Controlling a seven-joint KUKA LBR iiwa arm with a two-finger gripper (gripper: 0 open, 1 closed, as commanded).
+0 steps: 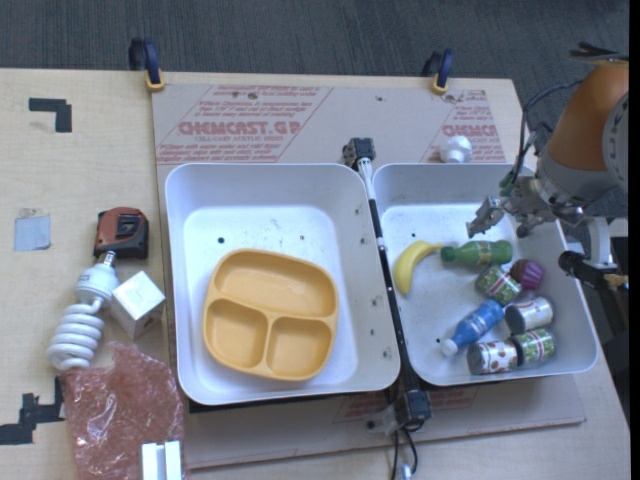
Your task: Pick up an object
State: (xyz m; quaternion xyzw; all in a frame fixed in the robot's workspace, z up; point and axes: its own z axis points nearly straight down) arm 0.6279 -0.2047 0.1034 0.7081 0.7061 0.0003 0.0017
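The gripper (497,211) hangs over the far right part of the right bin (420,368), just above the green bottle (478,255), and nothing is between its fingers; whether the jaws are wide or narrow I cannot tell from this slant. So nothing is lifted yet: every candidate lies on the bin floor. Taking the green bottle as our marker: the banana (410,264) lies just to its left, touching or nearly touching the bottle's cap end; a purple item (527,272) and a small can (498,285) sit just below and right of it; the blue bottle (474,327) lies further down, with two more cans (528,315) (510,353) beside that. The green bottle looks the likeliest target, being nearest the fingers. Left to do, by my reading: descend, close on something, raise it clear. The left bin (185,268), well left of the bottle, carries a yellow divided tray (270,313).
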